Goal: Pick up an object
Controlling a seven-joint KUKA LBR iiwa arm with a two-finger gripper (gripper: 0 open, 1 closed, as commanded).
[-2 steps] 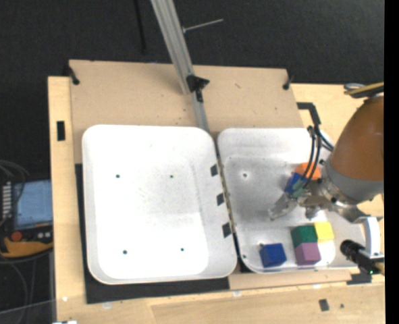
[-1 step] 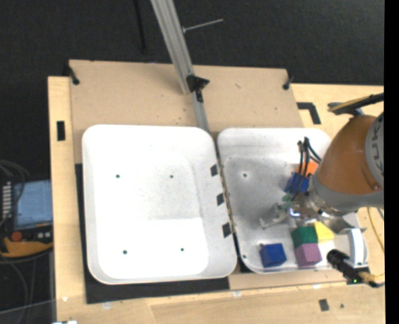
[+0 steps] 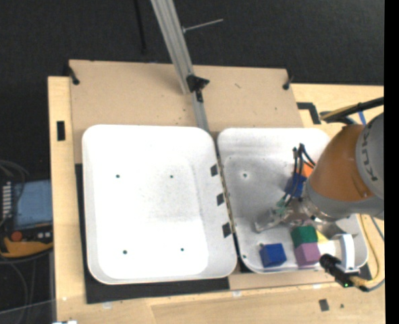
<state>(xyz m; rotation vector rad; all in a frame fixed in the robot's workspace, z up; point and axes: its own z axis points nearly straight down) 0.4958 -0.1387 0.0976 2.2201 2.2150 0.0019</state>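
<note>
Cam view, slanted top-down: arm comes in from view-R over R bin. End effector sits low near the bin's middle, just behind the cubes; spread or pressed together: cannot tell. Pick candidates all in R bin, front part: blue cube by front wall, purple cube near it to view-R, green cube directly behind purple, partly under wrist. L bin alongside on worktop.

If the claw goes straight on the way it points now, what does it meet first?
Likely the bare floor of the right bin, not a block: the claw points down at white floor, apart from the blue cube and green cube. Depth is unclear here.
</note>
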